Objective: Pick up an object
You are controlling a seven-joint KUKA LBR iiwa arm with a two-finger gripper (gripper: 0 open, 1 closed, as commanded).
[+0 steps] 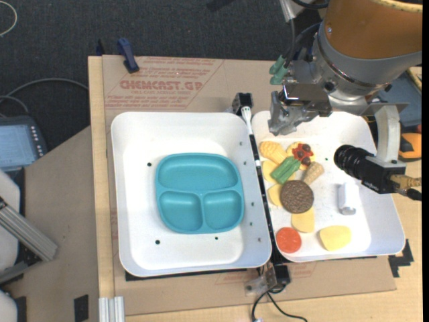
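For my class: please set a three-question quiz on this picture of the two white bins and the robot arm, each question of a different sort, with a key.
1. True or false: the teal three-compartment plastic tray lies in the left white bin.
2. Which object lies nearest the front edge of the right white bin? A) round orange-red disc B) green pod-shaped toy C) small grey cylinder
3. Fill in: the metal two-finger gripper hangs above the ____ end of the right bin.

Key: 1 true; 2 A; 3 far.
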